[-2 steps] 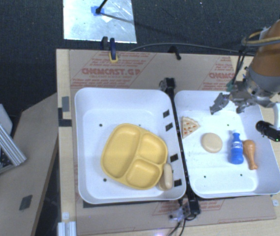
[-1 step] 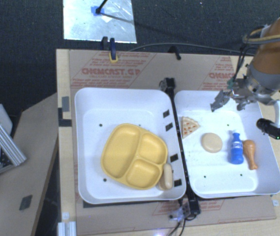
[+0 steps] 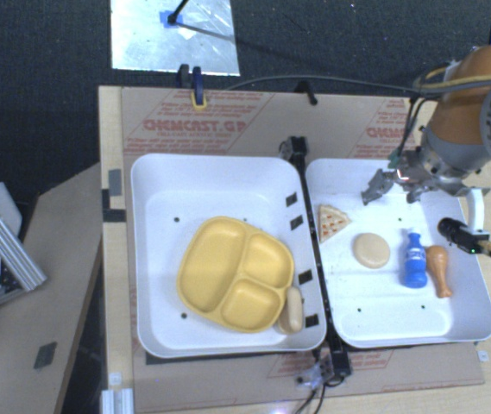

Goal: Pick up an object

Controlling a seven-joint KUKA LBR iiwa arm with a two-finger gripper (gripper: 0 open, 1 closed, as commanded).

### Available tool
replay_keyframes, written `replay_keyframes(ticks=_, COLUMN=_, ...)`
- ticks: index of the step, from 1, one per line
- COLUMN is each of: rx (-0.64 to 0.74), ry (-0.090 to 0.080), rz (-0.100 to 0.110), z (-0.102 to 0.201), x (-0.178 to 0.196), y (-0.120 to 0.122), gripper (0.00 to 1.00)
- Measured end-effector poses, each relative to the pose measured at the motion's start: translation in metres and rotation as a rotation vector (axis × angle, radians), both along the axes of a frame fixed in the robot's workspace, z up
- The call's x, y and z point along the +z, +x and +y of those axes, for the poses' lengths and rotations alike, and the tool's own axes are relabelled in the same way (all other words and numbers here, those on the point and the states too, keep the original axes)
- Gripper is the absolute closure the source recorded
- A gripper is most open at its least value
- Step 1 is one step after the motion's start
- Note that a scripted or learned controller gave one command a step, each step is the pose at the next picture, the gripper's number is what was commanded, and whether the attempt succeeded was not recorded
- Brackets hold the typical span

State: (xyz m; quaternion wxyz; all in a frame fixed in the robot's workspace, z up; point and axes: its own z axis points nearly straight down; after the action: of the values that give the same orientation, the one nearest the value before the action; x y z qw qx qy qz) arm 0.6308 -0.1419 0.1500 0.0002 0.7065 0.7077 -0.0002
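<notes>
The right bin [image 3: 400, 326] holds a pizza slice [image 3: 332, 221], a round beige bun [image 3: 371, 250], a blue bottle [image 3: 414, 260] and a brown drumstick [image 3: 439, 270]. My gripper [image 3: 393, 191] hovers over the bin's far edge, above and behind these objects. It is open, its two dark fingers spread apart with nothing between them. The bun lies nearest, just in front of the gripper, and the pizza slice sits to its left.
The left bin [image 3: 163, 231] holds a yellow divided plate [image 3: 236, 272] and a pale bread roll [image 3: 292, 309] against its right wall. A black divider with clips [image 3: 305, 231] runs between the bins. The grey arm with its orange band [image 3: 474, 84] comes in from the upper right.
</notes>
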Motion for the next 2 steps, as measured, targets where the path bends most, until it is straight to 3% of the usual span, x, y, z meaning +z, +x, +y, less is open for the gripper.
replay_keyframes(ticks=2, rx=0.000, ry=0.000, rz=-0.001, z=0.001, x=-0.066, y=-0.002, gripper=0.00)
